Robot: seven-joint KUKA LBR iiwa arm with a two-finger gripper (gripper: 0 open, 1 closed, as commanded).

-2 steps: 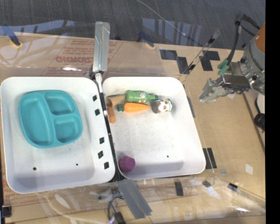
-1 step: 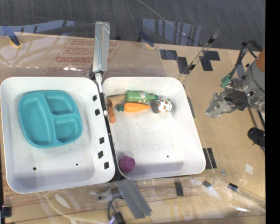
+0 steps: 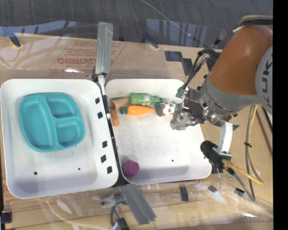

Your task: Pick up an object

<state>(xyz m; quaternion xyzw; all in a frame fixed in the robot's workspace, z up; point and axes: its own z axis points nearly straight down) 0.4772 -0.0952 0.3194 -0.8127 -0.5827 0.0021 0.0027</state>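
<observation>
A purple ball (image 3: 130, 167) sits at the right bin's (image 3: 156, 171) near edge. Farther back, the gripper (image 3: 180, 120) hangs by the right wall; its opening cannot be told. Beyond lie a carrot (image 3: 139, 111), a green bottle (image 3: 145, 99) and a brown stick (image 3: 114, 114); a teal tray (image 3: 50, 120) rests in the left bin (image 3: 19, 183).

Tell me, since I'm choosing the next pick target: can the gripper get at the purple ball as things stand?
Probably yes. The purple ball lies alone near the right bin's front-left corner with bare floor around it, though the bin wall close beside it may crowd the gripper.
</observation>
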